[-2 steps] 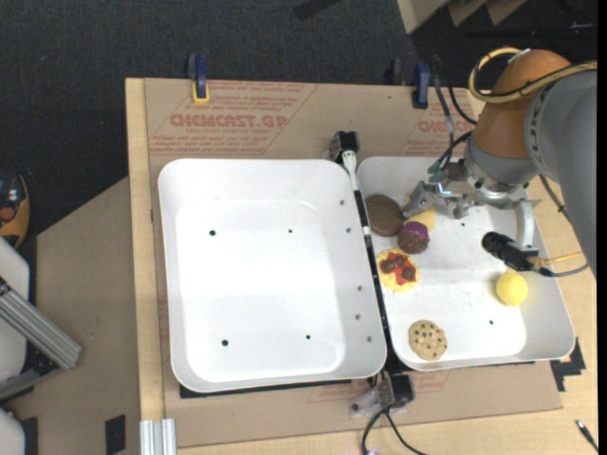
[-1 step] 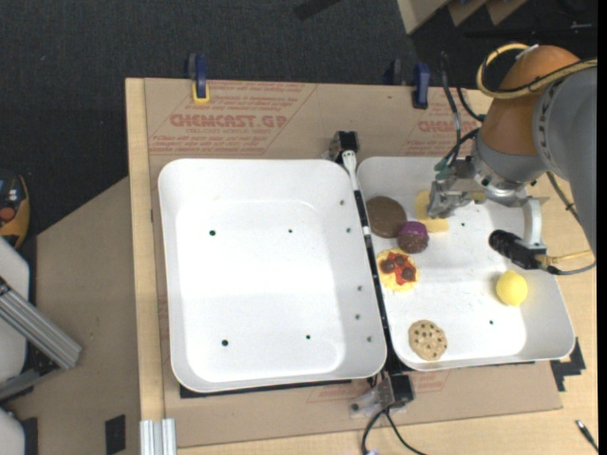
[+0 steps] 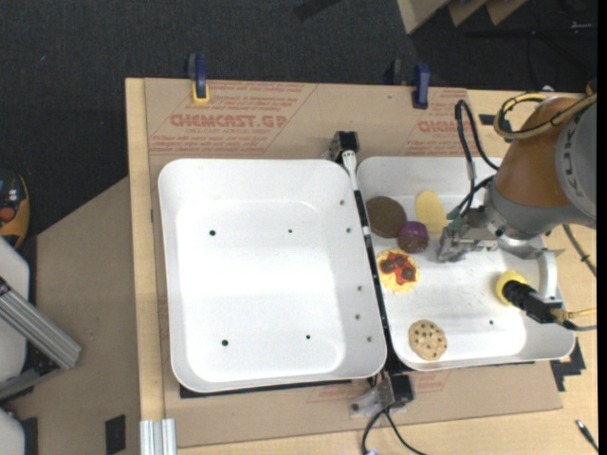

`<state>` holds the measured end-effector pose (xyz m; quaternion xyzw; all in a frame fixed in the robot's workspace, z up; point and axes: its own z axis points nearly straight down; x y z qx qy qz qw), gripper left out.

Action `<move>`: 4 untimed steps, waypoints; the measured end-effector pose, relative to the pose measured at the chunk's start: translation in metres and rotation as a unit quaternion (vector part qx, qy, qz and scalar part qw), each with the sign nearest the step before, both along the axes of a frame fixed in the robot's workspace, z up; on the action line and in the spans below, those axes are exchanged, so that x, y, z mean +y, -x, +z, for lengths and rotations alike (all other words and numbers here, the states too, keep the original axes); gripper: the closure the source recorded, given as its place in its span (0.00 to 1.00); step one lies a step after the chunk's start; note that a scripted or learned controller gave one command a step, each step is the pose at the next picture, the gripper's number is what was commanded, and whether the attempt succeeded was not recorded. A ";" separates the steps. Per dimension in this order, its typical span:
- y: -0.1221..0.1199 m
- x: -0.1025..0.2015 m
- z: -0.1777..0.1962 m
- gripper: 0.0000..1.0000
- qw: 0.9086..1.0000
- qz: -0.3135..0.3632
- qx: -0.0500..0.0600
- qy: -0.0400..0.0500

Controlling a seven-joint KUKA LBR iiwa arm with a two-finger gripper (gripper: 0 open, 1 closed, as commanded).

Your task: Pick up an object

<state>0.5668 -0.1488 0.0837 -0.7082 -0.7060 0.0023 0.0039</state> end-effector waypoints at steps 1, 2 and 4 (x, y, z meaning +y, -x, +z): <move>0.093 0.001 0.000 1.00 1.000 -0.001 0.000 0.000; 0.017 0.027 0.001 1.00 1.000 0.004 -0.007 0.002; -0.013 0.053 0.001 1.00 1.000 0.001 -0.001 0.000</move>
